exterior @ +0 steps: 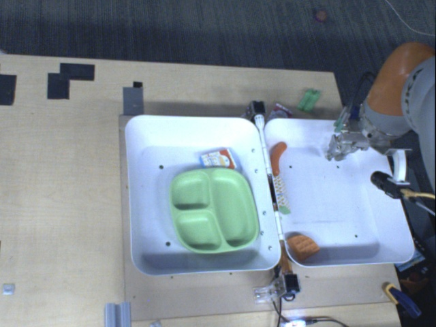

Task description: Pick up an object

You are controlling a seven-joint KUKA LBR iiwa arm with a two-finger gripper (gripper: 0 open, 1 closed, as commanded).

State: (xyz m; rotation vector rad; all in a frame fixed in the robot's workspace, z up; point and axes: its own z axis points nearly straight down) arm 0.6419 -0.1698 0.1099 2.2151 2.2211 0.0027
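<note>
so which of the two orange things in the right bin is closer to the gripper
The long orange piece at the bin's upper left edge. It lies nearly level with the gripper, while the rounder orange lump sits far down in the lower left corner.

Left bin: a pale green plastic divided plate (214,208) with three compartments lies flat at the middle; a small white and orange printed card (219,158) pokes out just behind its far edge; right bin: an orange hot-dog-shaped toy (277,157) lies along the left wall; a round brown bun-like toy (302,244) sits in the near-left corner.
</note>
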